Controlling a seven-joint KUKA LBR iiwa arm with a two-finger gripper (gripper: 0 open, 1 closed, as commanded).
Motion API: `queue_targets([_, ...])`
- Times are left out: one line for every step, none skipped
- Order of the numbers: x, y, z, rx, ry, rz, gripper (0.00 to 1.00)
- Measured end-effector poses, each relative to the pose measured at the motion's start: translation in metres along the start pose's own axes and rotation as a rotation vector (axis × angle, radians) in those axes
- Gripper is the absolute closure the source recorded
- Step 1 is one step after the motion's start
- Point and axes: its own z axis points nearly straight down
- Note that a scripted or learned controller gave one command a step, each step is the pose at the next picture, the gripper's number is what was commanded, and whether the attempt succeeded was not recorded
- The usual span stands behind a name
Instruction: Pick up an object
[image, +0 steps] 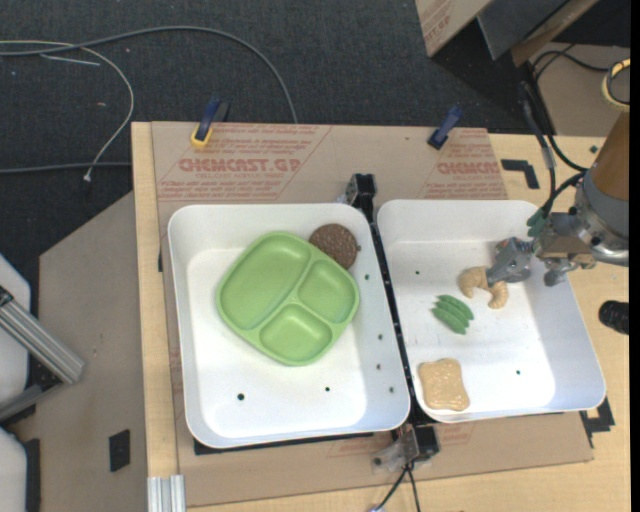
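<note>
Gripper (510, 262) is hovering right over the tan cashew-looking piece (481, 283) in the right bin (570, 350), honestly can't tell how wide it's sitting or if it's got anything. Looks like it's lining up the grab; next it's needing a clean close, then lift.

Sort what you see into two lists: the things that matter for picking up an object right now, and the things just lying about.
In play: hand; beige piece beside it; green pod; tan slice; right bin.

Lying about: green divided plate; brown patty; left bin; blue clamps; loose cable.
</note>
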Motion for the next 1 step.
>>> queue_targets([0.0003,0.0021,-0.006,-0.012,-0.002,-0.003,0.0])
